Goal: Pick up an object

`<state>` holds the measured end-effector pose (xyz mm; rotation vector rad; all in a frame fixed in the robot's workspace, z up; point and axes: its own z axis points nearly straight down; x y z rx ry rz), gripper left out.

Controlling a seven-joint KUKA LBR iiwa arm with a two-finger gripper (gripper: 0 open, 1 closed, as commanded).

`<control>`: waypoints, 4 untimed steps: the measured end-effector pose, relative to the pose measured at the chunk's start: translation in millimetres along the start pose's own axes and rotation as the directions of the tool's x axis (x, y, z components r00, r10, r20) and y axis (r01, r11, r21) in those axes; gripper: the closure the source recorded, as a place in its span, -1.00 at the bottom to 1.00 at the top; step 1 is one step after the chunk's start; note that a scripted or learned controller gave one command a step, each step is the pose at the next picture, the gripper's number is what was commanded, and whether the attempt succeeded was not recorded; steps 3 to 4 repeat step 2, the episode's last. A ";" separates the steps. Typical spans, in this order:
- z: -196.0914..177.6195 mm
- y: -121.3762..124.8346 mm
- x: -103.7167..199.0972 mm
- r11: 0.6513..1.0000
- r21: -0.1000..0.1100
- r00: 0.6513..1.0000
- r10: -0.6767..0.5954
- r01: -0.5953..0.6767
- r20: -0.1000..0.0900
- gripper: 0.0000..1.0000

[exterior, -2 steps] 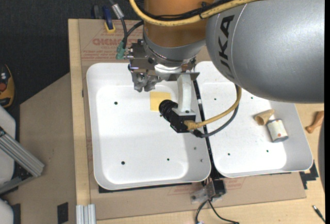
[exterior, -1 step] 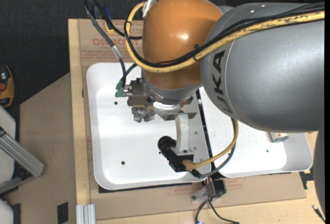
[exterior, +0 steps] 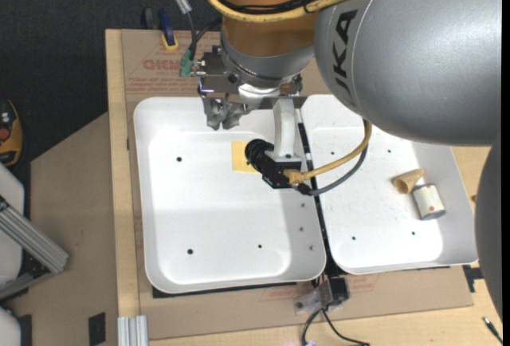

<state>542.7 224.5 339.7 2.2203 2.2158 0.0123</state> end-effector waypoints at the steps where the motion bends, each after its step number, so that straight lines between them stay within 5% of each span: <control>1: 40.3 -56.3 -0.3 1.000 0.017 1.000 -0.003 0.003 0.004 1.00; 2: -124.4 9.1 -0.1 1.000 -0.013 1.000 -0.002 0.002 -0.005 1.00; 4: -124.4 9.1 -0.1 1.000 -0.013 1.000 -0.002 0.002 -0.005 1.00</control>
